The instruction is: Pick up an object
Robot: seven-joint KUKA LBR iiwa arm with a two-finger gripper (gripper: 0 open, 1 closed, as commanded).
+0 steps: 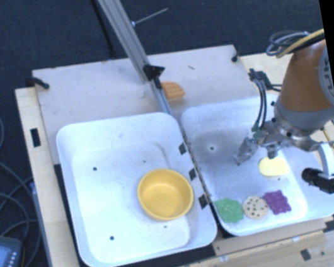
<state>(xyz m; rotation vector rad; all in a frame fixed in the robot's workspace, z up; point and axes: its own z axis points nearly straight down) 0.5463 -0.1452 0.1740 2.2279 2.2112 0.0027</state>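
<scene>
The gripper (pixel 256 149) hangs low over the right bin (pixel 217 127), and whether it's parted or closed, I cannot tell from this angle. Just beside it, toward the front, sits a pale yellow object (pixel 274 166). Along the bin's near edge, a row: green piece (pixel 230 210), spotted cookie (pixel 255 207), purple piece (pixel 277 201), all close together. Over in the left bin (pixel 93 149), a yellow bowl (pixel 165 193). Behind the bins, an orange object (pixel 173 90) beside the metal post (pixel 127 34). No readable writing anywhere.
</scene>
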